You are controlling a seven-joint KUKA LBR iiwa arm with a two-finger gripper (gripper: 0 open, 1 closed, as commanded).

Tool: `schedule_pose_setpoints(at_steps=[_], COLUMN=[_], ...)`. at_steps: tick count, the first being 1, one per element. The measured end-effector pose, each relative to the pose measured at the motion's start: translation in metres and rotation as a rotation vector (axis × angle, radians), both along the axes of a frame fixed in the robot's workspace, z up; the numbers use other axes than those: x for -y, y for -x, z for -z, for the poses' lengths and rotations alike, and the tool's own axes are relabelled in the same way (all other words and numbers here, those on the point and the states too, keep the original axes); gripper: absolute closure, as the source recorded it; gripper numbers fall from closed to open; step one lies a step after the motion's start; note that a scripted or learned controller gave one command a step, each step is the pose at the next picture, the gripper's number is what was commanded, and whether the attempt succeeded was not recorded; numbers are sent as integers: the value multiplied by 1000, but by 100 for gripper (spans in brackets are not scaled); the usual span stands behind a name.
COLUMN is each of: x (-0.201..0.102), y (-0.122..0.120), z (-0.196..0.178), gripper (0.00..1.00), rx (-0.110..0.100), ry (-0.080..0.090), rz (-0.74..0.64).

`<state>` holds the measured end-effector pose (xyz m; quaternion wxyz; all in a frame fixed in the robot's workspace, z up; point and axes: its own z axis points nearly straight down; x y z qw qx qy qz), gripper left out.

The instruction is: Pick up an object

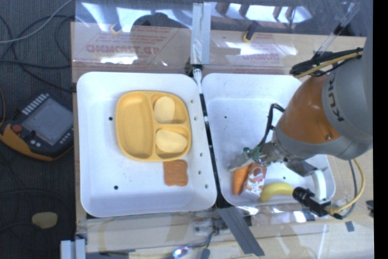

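Dark carpet around bench, two white bins. Gripper point(257, 154) low in right bin point(242, 100), fingers hidden under the wrist, can't tell spread or pinched. Just below it: carrot point(240, 179), red-white packet point(255, 179), banana point(277, 191). Left bin point(97, 148): yellow divided tray point(136, 127), brown cracker point(176, 173) beside it.

White "KU" on the arm's orange band point(315, 118), faint mirrored red lettering on the left bin's far panel point(124, 48), unreadable

Two white bins point(91, 130); one yellow tray point(136, 127); one brown cracker point(176, 173); one carrot point(240, 179); one banana point(276, 191); one packet point(256, 178).
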<state>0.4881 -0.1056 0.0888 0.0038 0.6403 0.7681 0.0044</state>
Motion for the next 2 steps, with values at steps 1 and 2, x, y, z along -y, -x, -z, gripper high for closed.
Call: schedule_pose_setpoints(at_steps=[1,2], x=[-1,-47], y=[0,-32], z=[-8,-92], gripper=[100,100], rx=[-5,-20], ry=[-3,4], rz=[0,30])
